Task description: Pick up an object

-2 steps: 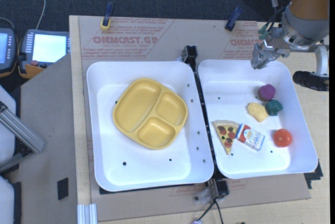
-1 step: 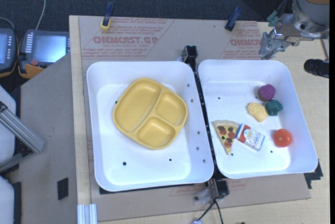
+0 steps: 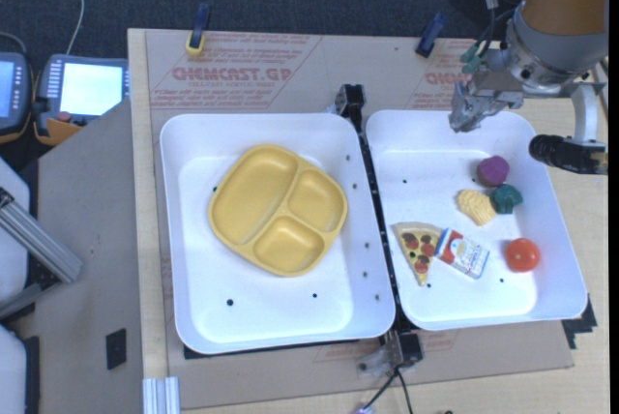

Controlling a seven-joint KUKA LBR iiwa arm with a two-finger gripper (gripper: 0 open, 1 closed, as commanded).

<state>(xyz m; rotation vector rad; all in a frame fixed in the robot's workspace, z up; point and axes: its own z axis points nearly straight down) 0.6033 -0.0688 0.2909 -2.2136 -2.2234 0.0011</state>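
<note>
My gripper hangs above the far edge of the right bin, with nothing between its fingers. Below it in that bin lie a purple toy, a green toy, a yellow corn piece, a pizza slice, a small red and white carton and a red tomato. The purple toy is the closest to the gripper, a little toward the near side and to the right.
The left bin holds a yellow divided plate. A black clamp sits at the far end of the seam between the bins. Blue clips pin the board at the back edge.
</note>
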